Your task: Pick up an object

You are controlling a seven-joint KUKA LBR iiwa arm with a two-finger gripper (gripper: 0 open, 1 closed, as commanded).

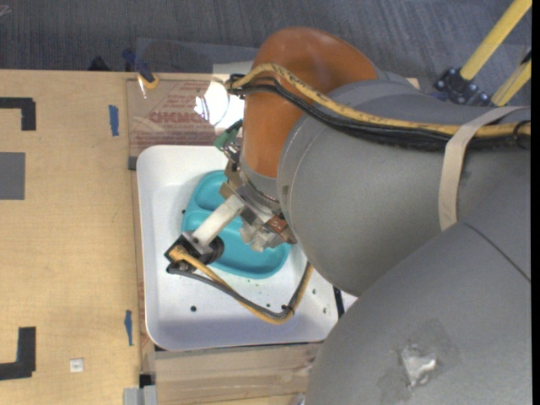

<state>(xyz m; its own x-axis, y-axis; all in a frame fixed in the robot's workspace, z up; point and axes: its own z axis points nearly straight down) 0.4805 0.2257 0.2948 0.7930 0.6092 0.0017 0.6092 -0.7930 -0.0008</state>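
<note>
1. Along the left side of the bench [67, 226], a tan surface is seen, marked with black corner shapes and bits of blue tape [113, 121].
2. Just right of it, 1 white bin [169, 310] is set; its right edge is covered by the arm.
3. A teal moulded object [245, 264] is found in the bin, spread from the middle toward the far edge.
4. The gripper [260, 230] is positioned over the right part of the teal object, very close to it or touching it; how far it is open cannot be told, and nothing is seen held.
5. The grey arm [380, 209], with its orange band [287, 83], is stretched over the bin's right side.
</note>
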